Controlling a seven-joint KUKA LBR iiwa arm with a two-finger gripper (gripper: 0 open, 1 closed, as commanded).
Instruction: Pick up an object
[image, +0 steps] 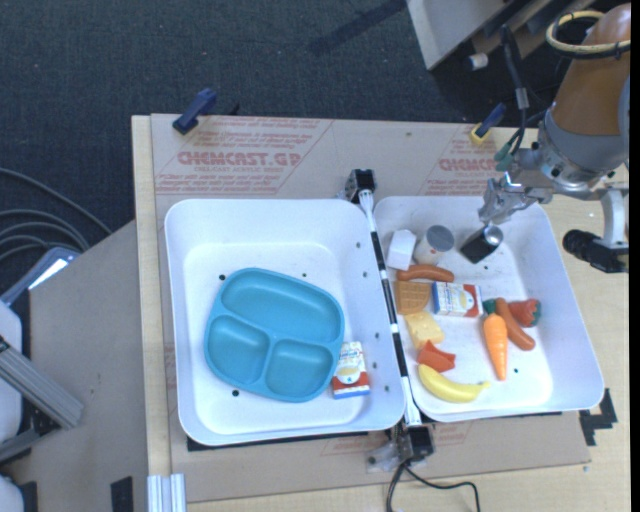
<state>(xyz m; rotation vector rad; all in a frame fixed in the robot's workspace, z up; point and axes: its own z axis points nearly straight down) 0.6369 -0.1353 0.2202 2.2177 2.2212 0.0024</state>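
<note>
My gripper (487, 236) hangs over the back of the right bin (570, 330), just right of a small grey-brown can (438, 239) and a white cup (402, 245). Below it lie a sausage (425, 272), a tan bread slice (411, 297), a small juice carton (455, 298), a yellow cheese piece (425, 328), a red wedge (435, 355), a banana (450, 385), a carrot (495, 345) and a red pepper (522, 312). A dark shape sits at the gripper's tip; I cannot tell whether it is part of the gripper or an object.
The left bin (190, 260) holds a blue divided plate (272, 335) and a second small carton (350, 366) by its right wall. A black ridge (385, 300) separates the bins. The arm (585, 100) comes down from the upper right.
</note>
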